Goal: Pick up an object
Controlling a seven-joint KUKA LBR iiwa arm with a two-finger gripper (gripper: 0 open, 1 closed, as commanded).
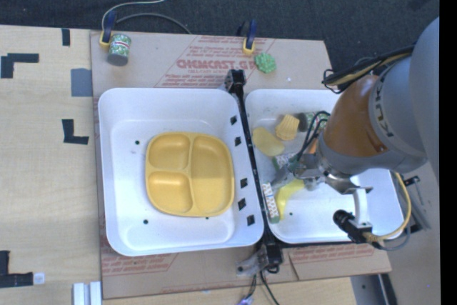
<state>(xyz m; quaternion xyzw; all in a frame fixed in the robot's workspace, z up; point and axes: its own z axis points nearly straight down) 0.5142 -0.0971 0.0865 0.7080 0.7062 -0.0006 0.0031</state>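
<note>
Honestly, we'd grab the small yellow plastic toy [288,192] lying just below the gripper [303,169]; looks light, slick, rigid. Can't tell the grip state.

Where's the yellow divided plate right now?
The plate lies flat in the middle of the left bin, across the divider from the arm.

Bright even light, soft shadows, slightly blurry
</note>
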